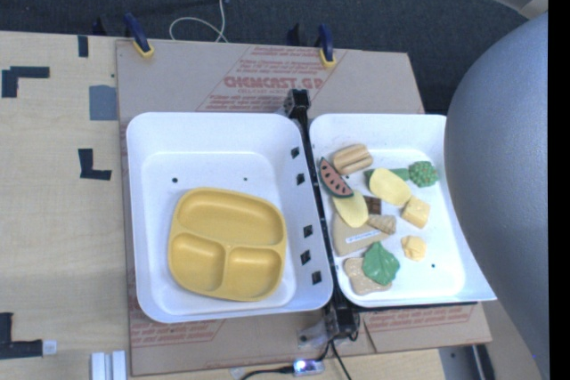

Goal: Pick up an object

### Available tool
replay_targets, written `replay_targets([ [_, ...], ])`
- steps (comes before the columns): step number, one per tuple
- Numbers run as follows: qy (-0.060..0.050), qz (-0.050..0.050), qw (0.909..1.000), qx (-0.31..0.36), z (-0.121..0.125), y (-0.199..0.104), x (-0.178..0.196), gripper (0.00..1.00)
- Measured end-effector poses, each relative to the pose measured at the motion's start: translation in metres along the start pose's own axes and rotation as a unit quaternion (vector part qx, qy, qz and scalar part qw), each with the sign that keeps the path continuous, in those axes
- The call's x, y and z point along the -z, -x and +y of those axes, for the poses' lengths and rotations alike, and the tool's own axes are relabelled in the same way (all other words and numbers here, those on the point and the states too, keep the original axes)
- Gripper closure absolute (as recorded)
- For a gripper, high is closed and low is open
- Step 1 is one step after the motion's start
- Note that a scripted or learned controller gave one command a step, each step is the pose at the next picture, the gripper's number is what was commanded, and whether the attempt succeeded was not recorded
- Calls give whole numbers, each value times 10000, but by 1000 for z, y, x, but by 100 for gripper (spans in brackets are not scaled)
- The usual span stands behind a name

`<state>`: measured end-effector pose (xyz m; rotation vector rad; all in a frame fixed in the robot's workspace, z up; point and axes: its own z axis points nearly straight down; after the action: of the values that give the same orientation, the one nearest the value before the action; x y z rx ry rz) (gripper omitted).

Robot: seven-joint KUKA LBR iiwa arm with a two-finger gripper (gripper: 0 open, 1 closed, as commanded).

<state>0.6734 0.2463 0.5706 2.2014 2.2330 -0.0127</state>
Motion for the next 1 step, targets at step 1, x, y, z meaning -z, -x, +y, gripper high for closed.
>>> replay_targets([
  [1,52,11,10000,-7,1,-1,8,100],
])
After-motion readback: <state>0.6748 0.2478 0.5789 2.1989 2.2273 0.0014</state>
